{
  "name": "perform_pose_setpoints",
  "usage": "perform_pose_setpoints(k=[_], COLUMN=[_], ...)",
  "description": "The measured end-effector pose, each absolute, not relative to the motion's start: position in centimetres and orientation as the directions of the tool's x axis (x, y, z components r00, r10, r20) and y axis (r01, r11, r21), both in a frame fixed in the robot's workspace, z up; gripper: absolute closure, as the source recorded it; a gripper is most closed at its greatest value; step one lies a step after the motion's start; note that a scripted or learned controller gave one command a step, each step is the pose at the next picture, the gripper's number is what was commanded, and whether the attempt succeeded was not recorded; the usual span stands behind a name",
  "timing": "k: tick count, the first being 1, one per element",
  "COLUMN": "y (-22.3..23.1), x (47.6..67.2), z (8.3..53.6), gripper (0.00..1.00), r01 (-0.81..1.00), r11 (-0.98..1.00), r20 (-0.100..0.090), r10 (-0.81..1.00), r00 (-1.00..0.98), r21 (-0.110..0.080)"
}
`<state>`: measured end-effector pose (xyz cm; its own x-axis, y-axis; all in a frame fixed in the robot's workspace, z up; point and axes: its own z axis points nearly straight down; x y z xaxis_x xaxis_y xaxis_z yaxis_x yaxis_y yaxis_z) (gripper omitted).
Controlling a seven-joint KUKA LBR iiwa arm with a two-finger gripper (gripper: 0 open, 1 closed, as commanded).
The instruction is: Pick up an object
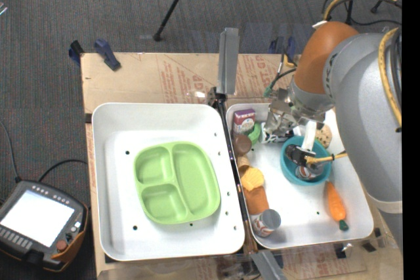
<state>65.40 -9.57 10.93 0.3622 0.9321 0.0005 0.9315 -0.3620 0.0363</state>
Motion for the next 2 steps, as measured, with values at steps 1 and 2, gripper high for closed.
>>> perform_pose_setpoints(k=[1,2], y=[-11.3,-9.0], x=[63.1,63.8], z=[29.1,15.1], gripper=[1.0,1.0], r01=[0.861,0.909], r11=[-0.508,-0.415], r20=[0.005,-0.007], r10=[0.861,0.91], r00=[0.508,0.415], r21=[0.012,-0.021])
